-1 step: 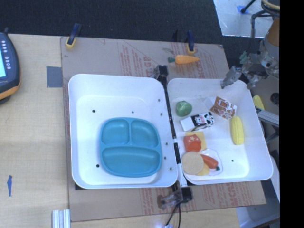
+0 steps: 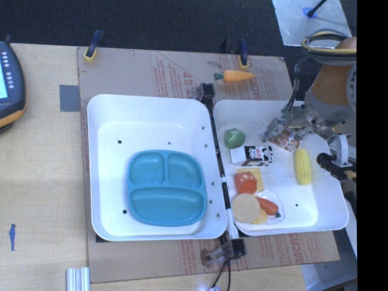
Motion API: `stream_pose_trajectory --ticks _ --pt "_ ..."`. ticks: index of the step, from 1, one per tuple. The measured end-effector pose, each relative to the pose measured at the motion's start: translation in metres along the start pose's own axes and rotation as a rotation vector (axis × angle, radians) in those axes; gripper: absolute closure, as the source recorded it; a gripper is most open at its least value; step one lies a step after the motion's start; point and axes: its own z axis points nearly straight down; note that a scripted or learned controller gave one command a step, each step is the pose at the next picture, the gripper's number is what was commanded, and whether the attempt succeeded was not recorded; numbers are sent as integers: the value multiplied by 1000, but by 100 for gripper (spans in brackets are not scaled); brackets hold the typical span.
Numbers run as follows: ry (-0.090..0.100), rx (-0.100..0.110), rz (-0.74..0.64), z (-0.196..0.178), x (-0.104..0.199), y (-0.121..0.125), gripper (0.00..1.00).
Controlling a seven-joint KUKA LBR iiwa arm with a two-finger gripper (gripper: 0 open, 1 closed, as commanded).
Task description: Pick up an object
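**Mia:** Brown bench [image 2: 42,180] is sitting under two white bins. What is lying in them?

**Ben:** The left bin [image 2: 100,162] is holding a blue tray [image 2: 167,187]. The right bin [image 2: 327,214] is holding the toys. A green ball [image 2: 234,138] is lying near the bin's ten o'clock corner. A small black and white box [image 2: 259,154] is lying just beside it, toward four o'clock. A yellow corn [image 2: 302,166] is lying toward three o'clock in the bin. A red piece [image 2: 245,182], a round tan cookie [image 2: 246,208] and an orange piece [image 2: 267,206] are bunching together at seven o'clock.

**Mia:** Where is the arm reaching?

**Ben:** The grey and orange arm [image 2: 330,83] is coming in from three o'clock. The gripper [image 2: 285,126] is hanging low over the bin's twelve o'clock side. It is sitting right over a crinkly red and white packet [image 2: 286,141].

**Mia:** Is it holding the packet?

**Ben:** Nobody can tell from up here. The gripper is too small and jumbled to say if it is spread apart or pinched together.

**Mia:** So is the job finishing?

**Ben:** Not yet, it seems. Every toy is looking like it is lying flat in the bin. The reaching part is looking done. The grabbing and lifting are probably waiting.

**Mia:** What is lying outside?

**Ben:** A toy carrot [image 2: 237,76] is lying on the brown board [image 2: 151,71], past the bin's twelve o'clock edge.
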Motion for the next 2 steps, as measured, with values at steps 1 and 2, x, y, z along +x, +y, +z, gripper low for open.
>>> stream_pose_trajectory --ticks 1,2 --pt "-10 -3 1 11 19 43 0" --pt "0 -13 -1 9 -29 -19 0"
